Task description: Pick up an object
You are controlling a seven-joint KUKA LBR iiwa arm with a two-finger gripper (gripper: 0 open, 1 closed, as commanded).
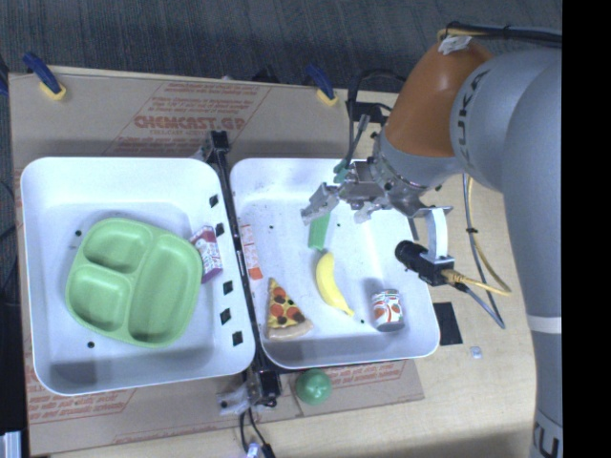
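- Green ball sitting outside bins, nearest edge.
- Pizza slice, can, banana lying in right bin; banana's long axis running near-to-far, slightly slanted.
- Gripper hovering with fingers spread apart over upright-running green bar, gripping nothing.

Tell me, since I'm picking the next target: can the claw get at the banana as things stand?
Probably yes. The banana lies uncovered in the right bin, apart from the pizza slice and can; the claw hovers nearby.
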